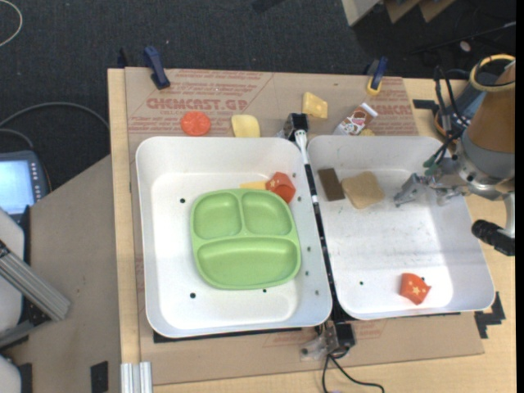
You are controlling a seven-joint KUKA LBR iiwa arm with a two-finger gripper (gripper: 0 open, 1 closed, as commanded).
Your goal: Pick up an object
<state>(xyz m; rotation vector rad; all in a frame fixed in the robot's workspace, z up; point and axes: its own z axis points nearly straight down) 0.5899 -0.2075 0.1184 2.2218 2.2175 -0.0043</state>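
From my remote station I saw the claw (409,191) hanging low over the upper part of the right bin (458,301), its grey fingers spread apart and nothing between them. Just to its left lay a tan piece (363,190) touching a dark brown block (331,184); those looked like the nearest candidates to pick up. A red piece (414,288) sat well apart, near the bin's lower edge. My worry was that the tan piece lay flat against the floor, so the fingers might skid over it or nudge it into the brown block and close on air. In the left bin (155,219) a green divided plate (244,238) sat with another red piece (281,187) at its upper rim. The cardboard (205,97) beneath read roughly "CHEMCAST", the rest too blurred to make out.
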